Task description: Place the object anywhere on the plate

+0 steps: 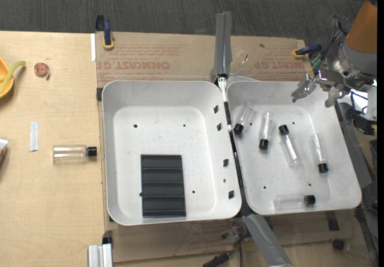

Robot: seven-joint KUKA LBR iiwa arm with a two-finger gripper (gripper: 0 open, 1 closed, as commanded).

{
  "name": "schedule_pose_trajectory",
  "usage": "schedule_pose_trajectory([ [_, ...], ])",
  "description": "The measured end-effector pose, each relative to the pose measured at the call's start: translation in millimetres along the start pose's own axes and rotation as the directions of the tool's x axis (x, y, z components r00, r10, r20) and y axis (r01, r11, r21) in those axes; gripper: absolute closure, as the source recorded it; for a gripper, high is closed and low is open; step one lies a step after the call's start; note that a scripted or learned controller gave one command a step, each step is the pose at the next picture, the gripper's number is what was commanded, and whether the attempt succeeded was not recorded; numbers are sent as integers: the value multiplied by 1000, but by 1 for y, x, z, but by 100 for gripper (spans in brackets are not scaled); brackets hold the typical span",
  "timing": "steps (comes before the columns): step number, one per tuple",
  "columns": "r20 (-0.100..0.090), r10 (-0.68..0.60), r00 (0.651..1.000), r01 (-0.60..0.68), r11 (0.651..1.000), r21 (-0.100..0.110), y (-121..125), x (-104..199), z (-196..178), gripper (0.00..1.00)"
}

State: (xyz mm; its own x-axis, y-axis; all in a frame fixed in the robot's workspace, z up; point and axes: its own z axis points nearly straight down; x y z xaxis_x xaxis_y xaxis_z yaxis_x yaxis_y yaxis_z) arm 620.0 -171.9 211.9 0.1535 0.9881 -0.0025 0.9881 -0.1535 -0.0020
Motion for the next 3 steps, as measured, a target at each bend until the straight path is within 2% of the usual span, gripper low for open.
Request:
schedule_pose_trajectory([
  [1,1,-167,986,167,986,-3,46,-39,-45,0],
  [2,0,-221,975,221,975,-2,46,-43,-178,0],
  [3,-1,-71,998,71,998,0,-34,-57,-229,0],
])
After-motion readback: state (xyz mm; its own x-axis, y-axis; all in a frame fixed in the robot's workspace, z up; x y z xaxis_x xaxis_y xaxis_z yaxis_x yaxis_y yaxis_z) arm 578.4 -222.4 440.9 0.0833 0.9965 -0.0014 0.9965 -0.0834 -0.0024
